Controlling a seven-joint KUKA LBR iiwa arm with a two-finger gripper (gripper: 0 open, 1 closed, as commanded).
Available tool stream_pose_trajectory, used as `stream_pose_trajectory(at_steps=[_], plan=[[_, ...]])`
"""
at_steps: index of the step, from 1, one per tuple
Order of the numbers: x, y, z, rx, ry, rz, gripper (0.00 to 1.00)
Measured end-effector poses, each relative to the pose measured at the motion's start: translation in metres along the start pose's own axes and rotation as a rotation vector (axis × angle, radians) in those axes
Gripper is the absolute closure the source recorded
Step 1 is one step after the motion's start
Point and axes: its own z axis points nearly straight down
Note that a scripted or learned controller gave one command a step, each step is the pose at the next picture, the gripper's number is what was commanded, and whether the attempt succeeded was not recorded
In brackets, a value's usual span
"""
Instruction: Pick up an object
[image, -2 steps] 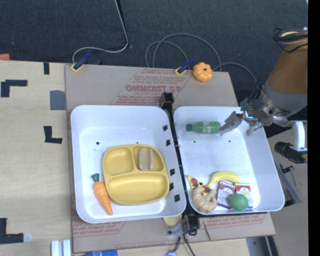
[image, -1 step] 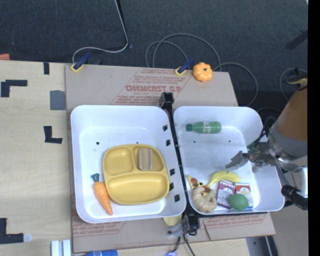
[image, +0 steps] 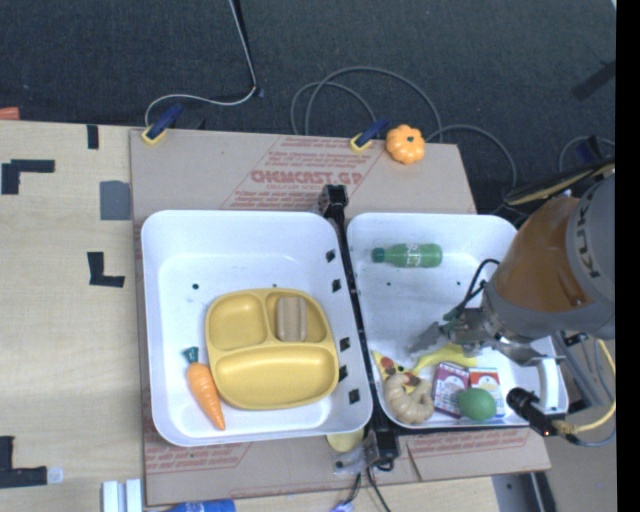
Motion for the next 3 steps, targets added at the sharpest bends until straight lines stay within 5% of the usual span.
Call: stream_pose_trajectory(at_steps=[1, 2, 3], plan=[[0.010, 0.155, 0.023, 0.016, 0.006, -0.005, 0.00], [-0.062, 0.141, 0.020, -0.001, 0.003, 0.002, 0.00], [-0.016, 0.072, 0.017, 0.005, 0.006, -0.001, 0.00]])
